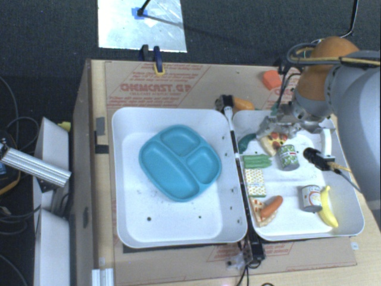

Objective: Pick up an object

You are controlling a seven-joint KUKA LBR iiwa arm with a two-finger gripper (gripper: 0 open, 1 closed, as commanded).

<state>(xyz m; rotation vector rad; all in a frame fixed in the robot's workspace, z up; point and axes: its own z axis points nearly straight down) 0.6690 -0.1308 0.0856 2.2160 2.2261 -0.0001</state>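
Your tool [275, 126] hangs over the right bin's [351, 216] far left corner; you cannot tell its opening or hold. Just below it lie a can [289, 157], beans [256, 159], carrot [271, 206] and banana [327, 207]. Left bin [137, 225] holds a plate [180, 162].

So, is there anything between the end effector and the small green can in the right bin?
Nothing visible stands between them. The end effector is just up-left of the green can; a pizza-like toy lies below it, beside the can, not on the path.
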